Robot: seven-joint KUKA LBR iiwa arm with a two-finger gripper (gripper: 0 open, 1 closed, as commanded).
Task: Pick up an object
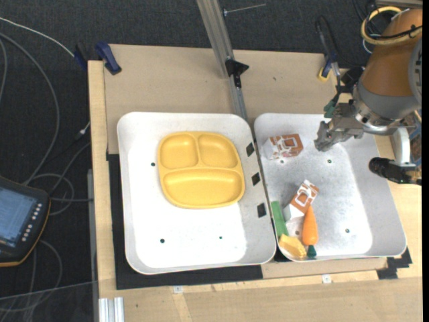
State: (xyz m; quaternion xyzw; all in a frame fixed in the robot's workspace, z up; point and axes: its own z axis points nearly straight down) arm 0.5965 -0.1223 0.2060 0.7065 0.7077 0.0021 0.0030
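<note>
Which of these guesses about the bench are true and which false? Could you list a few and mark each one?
1. A yellow divided plate lies in the left bin. True.
2. The toy carrot lies on that plate. False: it lies in the right bin, near its front edge.
3. The gripper hangs over the back part of the right bin. True.
4. The gripper holds the small orange-and-white carton. False: the carton lies on the bin floor beside it.
5. A green stick lies against the right bin's left wall. True.
</note>
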